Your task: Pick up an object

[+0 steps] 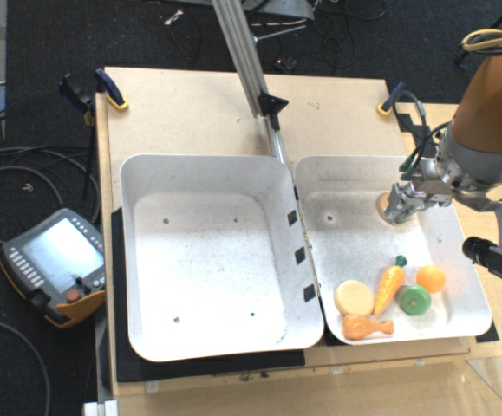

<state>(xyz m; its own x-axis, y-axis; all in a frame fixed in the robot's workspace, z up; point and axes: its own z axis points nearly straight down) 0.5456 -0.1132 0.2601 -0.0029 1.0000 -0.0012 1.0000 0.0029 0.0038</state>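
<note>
Pincer down in the right bin near its back wall, right up against a small tan round thing — can't tell whether clenched or released, too small to make out. Rest of the toys bunched at the bin's front: pale disc, carrot, orange ball, green piece, orange drumstick-looking bit. Left bin sitting alongside on the counter.
</note>
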